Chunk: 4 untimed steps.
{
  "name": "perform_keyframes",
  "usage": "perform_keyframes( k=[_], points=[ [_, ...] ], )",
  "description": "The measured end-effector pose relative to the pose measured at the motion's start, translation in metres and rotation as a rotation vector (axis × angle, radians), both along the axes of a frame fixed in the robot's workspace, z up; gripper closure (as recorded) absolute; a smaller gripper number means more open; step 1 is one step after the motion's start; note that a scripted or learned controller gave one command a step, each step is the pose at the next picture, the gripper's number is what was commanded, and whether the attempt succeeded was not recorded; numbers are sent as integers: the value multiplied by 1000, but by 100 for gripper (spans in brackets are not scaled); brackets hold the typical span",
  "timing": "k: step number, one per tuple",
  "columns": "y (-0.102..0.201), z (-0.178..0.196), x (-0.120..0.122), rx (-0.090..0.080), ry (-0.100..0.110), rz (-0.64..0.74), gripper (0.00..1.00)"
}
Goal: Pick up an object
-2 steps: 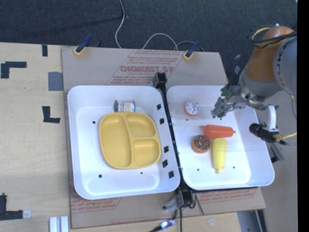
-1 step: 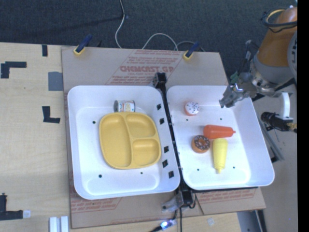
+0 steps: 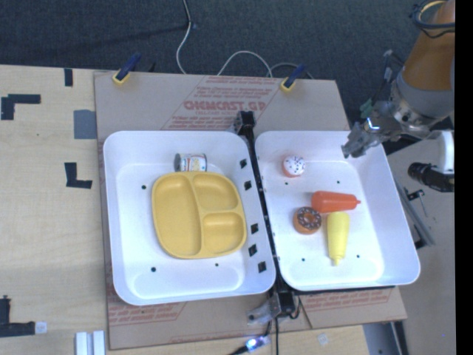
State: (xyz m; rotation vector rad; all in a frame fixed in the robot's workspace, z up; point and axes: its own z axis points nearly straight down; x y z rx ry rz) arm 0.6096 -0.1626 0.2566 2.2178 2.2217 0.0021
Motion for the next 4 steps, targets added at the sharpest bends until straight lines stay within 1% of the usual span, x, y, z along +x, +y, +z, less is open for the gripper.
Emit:
perform_keyframes(
  k=[1,2,3,4],
  points=[
    [56,1,0,2,3,4,100],
    [111,5,-13,2,4,5,100],
    [161,7,-20,1,4,4,100],
    [212,-11,-24,1,6,3,100]
  ],
)
